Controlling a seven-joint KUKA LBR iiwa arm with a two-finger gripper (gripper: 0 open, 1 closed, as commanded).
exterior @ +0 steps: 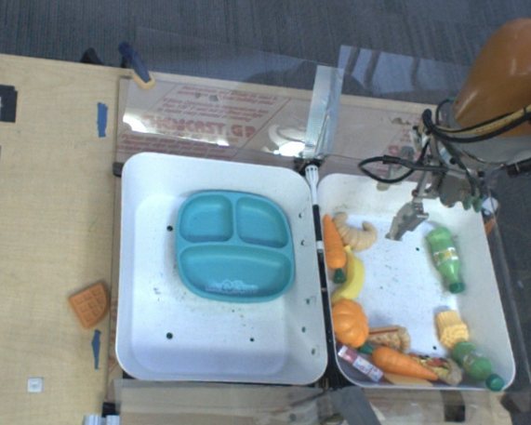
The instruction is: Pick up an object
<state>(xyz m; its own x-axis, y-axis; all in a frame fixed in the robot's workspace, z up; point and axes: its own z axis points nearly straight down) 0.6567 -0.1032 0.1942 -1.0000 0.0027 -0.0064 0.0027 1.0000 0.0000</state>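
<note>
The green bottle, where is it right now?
In the camera view, the green bottle lies in the right bin, near its right wall, just right of the claw.

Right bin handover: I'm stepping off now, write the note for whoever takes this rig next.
Gripper: over the upper part of the right bin, nothing visibly held; whether its fingers are open or shut cannot be told.
Things: green bottle just right of the gripper; carrot and banana along the bin's left wall; orange pumpkin, second carrot and corn near the front.
Left bin: teal divided plate.
Done: nothing picked.
Left: grasp and lift one object.
</note>
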